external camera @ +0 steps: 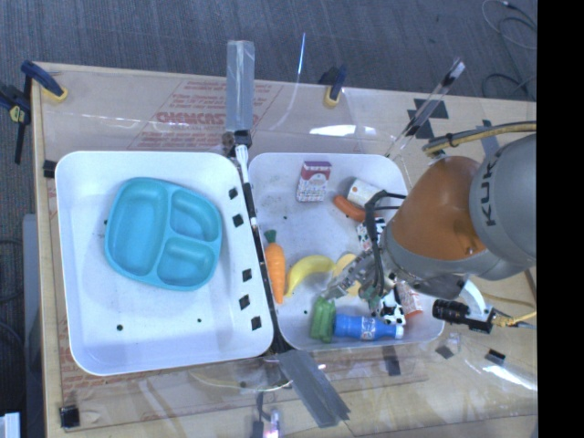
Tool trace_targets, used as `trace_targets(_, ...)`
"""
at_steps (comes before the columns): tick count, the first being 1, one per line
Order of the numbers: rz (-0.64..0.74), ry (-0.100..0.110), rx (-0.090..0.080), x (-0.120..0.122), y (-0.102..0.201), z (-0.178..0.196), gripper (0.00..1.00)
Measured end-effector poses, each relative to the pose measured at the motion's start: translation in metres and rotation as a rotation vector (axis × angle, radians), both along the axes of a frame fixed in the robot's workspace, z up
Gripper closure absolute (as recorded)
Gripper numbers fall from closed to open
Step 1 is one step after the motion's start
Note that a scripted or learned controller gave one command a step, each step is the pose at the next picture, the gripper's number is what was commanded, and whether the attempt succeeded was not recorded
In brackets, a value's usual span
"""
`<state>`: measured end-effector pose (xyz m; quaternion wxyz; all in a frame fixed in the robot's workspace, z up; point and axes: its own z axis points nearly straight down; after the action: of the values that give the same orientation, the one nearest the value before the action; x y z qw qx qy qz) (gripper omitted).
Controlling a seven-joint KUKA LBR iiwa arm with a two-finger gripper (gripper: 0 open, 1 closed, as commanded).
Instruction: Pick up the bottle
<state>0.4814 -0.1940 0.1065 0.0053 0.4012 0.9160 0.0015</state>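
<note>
The blue bottle [363,327] lies on its side near the front wall of the right bin [283,176], its white cap pointing right. A green object [322,320] lies against its left end. My gripper [359,284] hangs low in the right bin, just above and behind the bottle and next to the right tip of the banana [308,271]. The grey arm with its orange band [438,222] covers the bin's right side. I see nothing held in the gripper.
The right bin also holds a carrot [275,265], a red and white box [314,181], an orange and white tube [354,199] and a black and white toy [392,313]. A blue divided plate [164,233] lies in the left bin [78,272].
</note>
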Motion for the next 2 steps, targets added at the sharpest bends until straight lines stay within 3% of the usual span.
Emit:
trace_targets(1,0.000,0.000,0.000,0.000,0.000,0.000,0.00)
trace_targets(2,-0.196,0.005,0.000,-0.003,-0.016,-0.014,0.00)
